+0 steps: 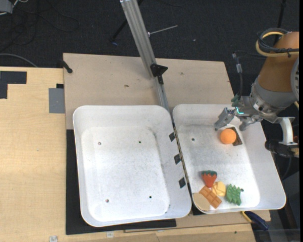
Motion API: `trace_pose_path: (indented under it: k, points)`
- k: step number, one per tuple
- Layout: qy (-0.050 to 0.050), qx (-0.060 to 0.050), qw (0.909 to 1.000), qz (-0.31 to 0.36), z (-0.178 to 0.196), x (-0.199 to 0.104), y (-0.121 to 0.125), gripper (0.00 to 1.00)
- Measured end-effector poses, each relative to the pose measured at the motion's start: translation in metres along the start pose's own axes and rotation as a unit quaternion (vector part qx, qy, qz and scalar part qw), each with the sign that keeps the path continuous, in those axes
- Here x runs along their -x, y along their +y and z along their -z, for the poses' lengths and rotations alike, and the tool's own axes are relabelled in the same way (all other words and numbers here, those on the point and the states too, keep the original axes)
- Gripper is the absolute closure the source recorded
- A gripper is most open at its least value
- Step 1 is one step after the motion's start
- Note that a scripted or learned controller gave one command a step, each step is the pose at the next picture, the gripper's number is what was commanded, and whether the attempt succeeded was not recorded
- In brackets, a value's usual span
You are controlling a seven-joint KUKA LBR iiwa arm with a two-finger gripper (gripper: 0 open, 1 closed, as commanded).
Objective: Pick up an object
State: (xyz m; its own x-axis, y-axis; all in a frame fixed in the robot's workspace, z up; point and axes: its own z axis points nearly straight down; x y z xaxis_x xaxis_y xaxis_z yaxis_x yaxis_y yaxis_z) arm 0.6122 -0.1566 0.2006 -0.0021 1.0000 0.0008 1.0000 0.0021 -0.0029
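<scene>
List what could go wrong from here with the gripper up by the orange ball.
1. The orange ball sits just below the gripper, not between its fingers; being round, it may roll away if nudged.
2. The ball is near the right bin's far wall, so a descent could clip the rim.
3. The strawberry, waffle and green piece are bunched, risking a double pick.

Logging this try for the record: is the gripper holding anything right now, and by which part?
Nothing held. The gripper is open above the right bin, and the orange ball lies just below its fingers.
</scene>
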Motion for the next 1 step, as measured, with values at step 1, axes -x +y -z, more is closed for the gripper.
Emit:
trace_pose_path:
  k: [1]
  points:
    - [0.000,-0.003,1.0000,-0.001,-0.0513,0.0063,-0.0083,0.00]
